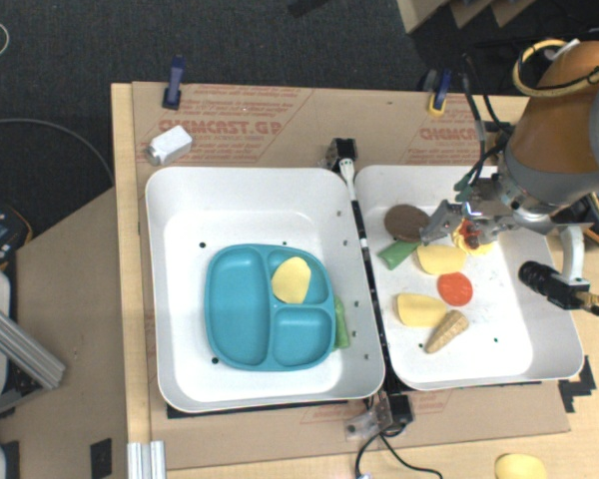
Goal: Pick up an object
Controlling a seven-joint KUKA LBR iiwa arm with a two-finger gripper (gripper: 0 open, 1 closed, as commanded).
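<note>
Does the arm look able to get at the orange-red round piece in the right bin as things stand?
Probably yes. The orange-red round piece lies in the open in the right bin, with nothing on top of it, just below the gripper. The yellow pieces beside it crowd a grasp somewhat.

Toy food (438, 259) beneath jaws (466, 230)

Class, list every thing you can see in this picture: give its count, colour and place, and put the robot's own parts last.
Bins: 2, white, side by side on bench
Divided plate: 1, teal, left bin
Yellow piece: 1, on the plate
Brown disc: 1, right bin
Green piece: 1, right bin
Yellow pieces: 2, right bin
Red-orange round piece: 1, right bin
Cone: 1, tan, right bin
Clamps: 2, blue, bench's far edge
Gripper: 1, grey, over right bin
</note>
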